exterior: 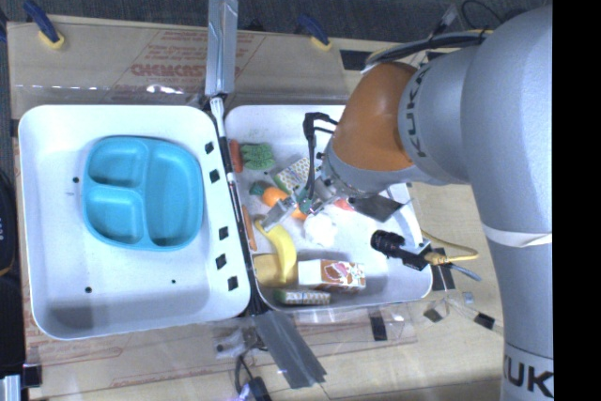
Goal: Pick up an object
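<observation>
The right bin [246, 122] holds a jumble of small things. My gripper [306, 200] hangs low over its middle, under the grey arm with the orange band. It is just right of an orange piece [271, 196] and above a white lump [320, 228]. A green item [254, 155] lies at the bin's upper left and a chequered packet [294, 171] sits beside the gripper. A yellow banana [281, 251] and a small red-and-white carton [334, 274] lie toward the front. Nothing can be seen gripped.
The left bin [38, 202] holds a blue divided tray [144, 191]. A row of black clips [223, 230] runs along the wall between the bins. A dark flat strip [303, 298] lies at the right bin's front edge.
</observation>
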`<state>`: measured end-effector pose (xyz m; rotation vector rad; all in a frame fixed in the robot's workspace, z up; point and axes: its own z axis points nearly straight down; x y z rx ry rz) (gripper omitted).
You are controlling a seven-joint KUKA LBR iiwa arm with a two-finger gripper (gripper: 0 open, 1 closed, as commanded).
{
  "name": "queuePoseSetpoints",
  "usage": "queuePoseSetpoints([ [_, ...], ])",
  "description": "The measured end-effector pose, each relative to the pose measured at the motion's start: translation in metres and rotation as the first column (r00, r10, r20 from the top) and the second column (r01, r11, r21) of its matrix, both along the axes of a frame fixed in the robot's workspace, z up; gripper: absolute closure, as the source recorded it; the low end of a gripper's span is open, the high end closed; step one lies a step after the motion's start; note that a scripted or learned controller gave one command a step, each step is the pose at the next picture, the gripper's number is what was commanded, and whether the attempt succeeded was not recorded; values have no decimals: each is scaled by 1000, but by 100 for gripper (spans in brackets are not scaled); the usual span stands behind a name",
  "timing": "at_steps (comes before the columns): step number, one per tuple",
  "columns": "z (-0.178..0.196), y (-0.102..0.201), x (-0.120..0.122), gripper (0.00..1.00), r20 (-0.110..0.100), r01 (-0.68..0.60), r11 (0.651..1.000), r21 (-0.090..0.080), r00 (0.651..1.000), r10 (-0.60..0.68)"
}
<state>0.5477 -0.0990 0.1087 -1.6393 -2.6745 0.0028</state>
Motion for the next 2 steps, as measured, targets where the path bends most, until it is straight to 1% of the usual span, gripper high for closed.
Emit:
queuePoseSetpoints([
  [1,11,0,1,100,1,-3,1000,0,1000,3],
  [2,153,59,14,100,5,178,984,-1,984,-178],
])
